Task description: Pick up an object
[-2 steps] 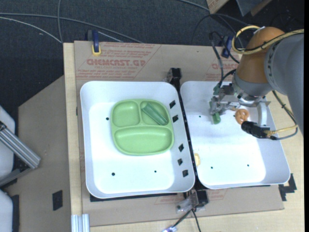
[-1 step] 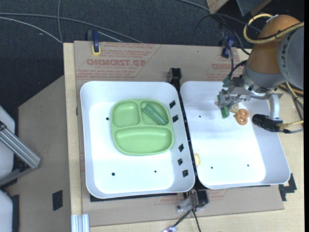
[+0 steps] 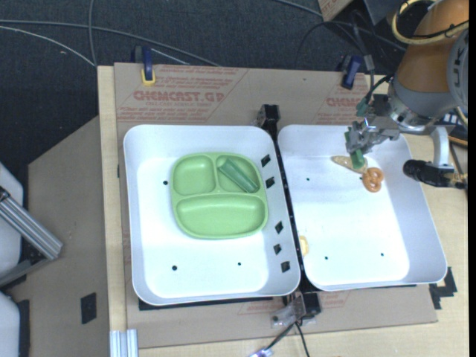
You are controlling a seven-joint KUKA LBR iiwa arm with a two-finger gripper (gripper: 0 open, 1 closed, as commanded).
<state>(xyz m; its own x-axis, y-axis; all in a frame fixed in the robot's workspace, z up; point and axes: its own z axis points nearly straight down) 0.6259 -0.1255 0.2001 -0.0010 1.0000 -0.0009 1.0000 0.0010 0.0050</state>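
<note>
I am hanging my pincer over the far part of the right bin, its fingers closing on a small green object just above a tan piece and an orange pretzel-shaped toy, while a green divided plate is sitting in the left bin.

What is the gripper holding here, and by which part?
Cannot be told. The gripper is down in the right bin over a green piece, beside a pretzel.
</note>
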